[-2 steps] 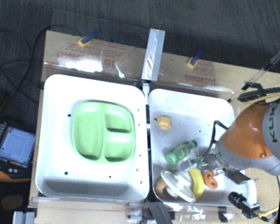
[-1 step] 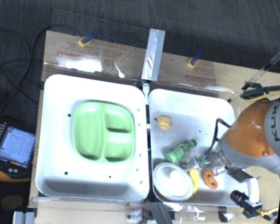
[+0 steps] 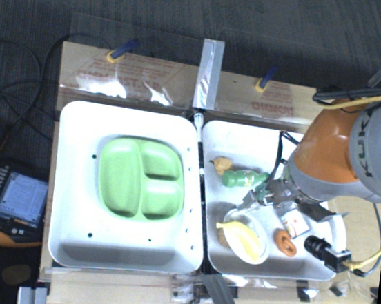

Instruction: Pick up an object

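1. Camera view, seen from above at a slant: two shallow white bins sit side by side on a tabletop (image 3: pixel 90 68), the left bin (image 3: pixel 70 167) and the right bin (image 3: pixel 215 255), touching along a middle divider.
2. Count of things: one green divided tray, one green bottle, one small tan object, one white bowl, one yellow banana-shaped piece, one orange ring-shaped object and one small white card with red marks.
3. The left bin holds just the green divided tray (image 3: pixel 142 178). It is pale green with rounded corners, one long compartment on the left and two smaller ones on the right, and it lies flat near the bin's middle.
4. The right bin holds the loose objects. The small tan object (image 3: pixel 222 164) lies near the bin's upper left, and the green bottle (image 3: pixel 242 179) lies on its side just beside it.
5. The white bowl (image 3: pixel 245 240) sits toward the bin's lower middle, and the yellow banana-shaped piece (image 3: pixel 228 226) lies across its left rim.
6. The orange ring-shaped object (image 3: pixel 286 242) lies right of the bowl, with the white card (image 3: pixel 296 224) just above it.
7. The grey arm with its orange band (image 3: pixel 322 155) reaches in from the right over the right bin.
8. The tool (image 3: pixel 260 195) hangs just beside the green bottle's right end, above the bowl. Whether it is spread or closed cannot be told, and nothing can be seen in its grip.
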Action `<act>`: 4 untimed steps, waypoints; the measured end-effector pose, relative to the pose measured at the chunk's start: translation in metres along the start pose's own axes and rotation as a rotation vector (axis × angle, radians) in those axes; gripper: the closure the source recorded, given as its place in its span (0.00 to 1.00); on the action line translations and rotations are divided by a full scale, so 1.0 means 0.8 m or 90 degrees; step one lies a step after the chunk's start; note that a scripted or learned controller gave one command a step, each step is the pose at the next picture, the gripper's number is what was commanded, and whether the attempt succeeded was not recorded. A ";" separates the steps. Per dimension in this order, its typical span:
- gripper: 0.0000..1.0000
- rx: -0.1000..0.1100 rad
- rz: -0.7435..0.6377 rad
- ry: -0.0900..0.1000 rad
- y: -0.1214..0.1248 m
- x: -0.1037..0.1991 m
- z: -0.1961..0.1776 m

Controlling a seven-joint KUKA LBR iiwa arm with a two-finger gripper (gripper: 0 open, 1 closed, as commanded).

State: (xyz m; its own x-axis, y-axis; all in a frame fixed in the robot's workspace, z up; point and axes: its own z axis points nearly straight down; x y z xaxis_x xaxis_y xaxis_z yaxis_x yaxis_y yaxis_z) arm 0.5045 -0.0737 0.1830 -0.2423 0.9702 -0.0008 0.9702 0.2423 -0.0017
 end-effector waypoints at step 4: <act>1.00 0.003 0.070 -0.001 0.044 -0.039 0.040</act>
State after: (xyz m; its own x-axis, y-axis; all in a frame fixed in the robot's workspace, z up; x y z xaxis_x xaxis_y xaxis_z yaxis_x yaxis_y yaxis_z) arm 0.5464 -0.0953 0.1510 -0.1345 0.9909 -0.0021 0.9909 0.1345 -0.0061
